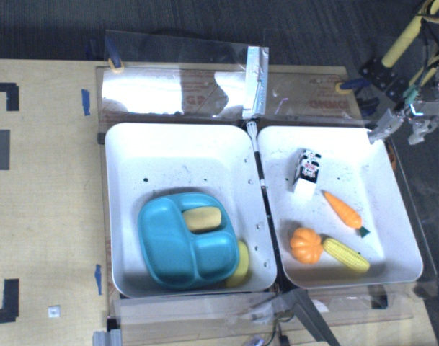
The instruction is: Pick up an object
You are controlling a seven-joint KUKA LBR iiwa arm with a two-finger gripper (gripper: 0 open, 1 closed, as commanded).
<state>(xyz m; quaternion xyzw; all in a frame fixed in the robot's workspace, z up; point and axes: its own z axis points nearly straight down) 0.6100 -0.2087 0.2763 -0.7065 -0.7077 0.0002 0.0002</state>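
Picking hasn't begun: gripper (414, 121) hangs off right bin's (399, 186) far corner, w/ its state I cannot tell. Easiest target prob. the small orange plastic carrot (342, 209), lying apart mid-bin; descend centred, closing across its width.

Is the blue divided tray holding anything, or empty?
Holding something: a yellow piece lies in the upper compartment of the blue tray, in the left bin.

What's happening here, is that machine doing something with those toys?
Nothing is being handled at this moment. The gripper sits past the right bin's far corner. That bin holds a carrot, pumpkin, corn cob and small cow figure. The left bin holds a blue tray.
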